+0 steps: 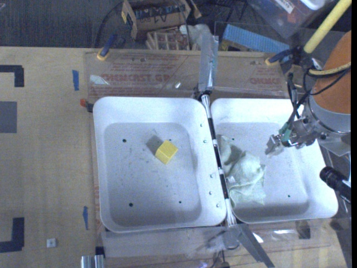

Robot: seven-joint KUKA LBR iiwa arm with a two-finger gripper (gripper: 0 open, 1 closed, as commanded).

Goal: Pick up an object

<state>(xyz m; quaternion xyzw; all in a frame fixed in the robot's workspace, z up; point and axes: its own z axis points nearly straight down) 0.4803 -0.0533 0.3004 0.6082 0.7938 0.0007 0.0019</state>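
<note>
Nearest the camera, along the bottom edge of the bench, grey metal brackets (237, 242) sit below the seam where the two bins meet. Just above them lies the left shallow white plastic bin (111, 205), and on its floor, a little left of centre, rests a small yellow cube (166, 152) with a small grey block (154, 143) touching its upper-left side. Both lie well apart from the bin walls.

Beside it, sharing the middle seam, sits the right shallow white plastic bin (318, 202). A crumpled pale whitish-green cloth (242, 169) lies against that bin's left wall, spreading from the seam toward the bin's middle and lower part.

Above the right bin's floor, to the right of the cloth and apart from it, hangs the two-finger gripper (274, 145), at the end of the grey arm with its orange band (334, 77) coming in from the right. Its pale fingertips (271, 144) point left toward the cloth; whether they are spread or pressed together cannot be told at this size, and nothing can be seen between them.

Farther back, a brown cardboard sheet (139, 74) lies flat behind the bins, and beyond it stand a cardboard box (153, 13) and a blue strip (251, 38).
</note>
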